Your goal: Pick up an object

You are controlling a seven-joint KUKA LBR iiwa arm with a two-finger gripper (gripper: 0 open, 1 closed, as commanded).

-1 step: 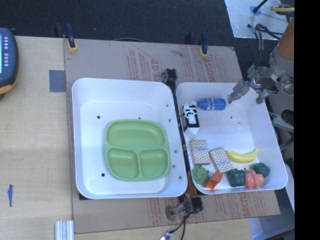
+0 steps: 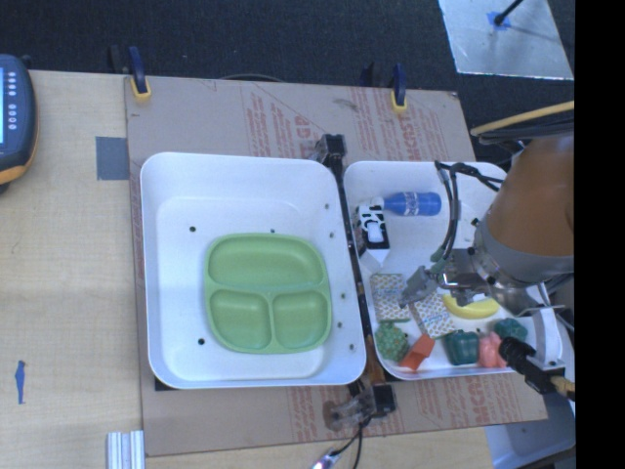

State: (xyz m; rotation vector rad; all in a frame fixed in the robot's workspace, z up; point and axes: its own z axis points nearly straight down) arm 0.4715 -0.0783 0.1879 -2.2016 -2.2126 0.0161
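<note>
The right bin (image 2: 391, 170) holds several small objects. A blue bottle (image 2: 411, 203) lies at its back, with a black and white item (image 2: 372, 225) beside it. A patterned packet (image 2: 388, 297) lies in the middle. Along the front are a green broccoli-like toy (image 2: 392, 341), an orange piece (image 2: 418, 353), a teal piece (image 2: 461, 346) and a pink piece (image 2: 489, 351). A yellow banana (image 2: 474, 310) is partly under the arm. My gripper (image 2: 427, 286) hangs low over the packet's right edge, left of the banana. The wrist hides the bin's right side.
The left bin (image 2: 156, 262) holds a green divided plate (image 2: 267, 292). A black clamp (image 2: 333, 148) sits between the bins at the back, and another (image 2: 363, 404) at the front. A blue and orange device (image 2: 14, 115) lies at the far left of the bench.
</note>
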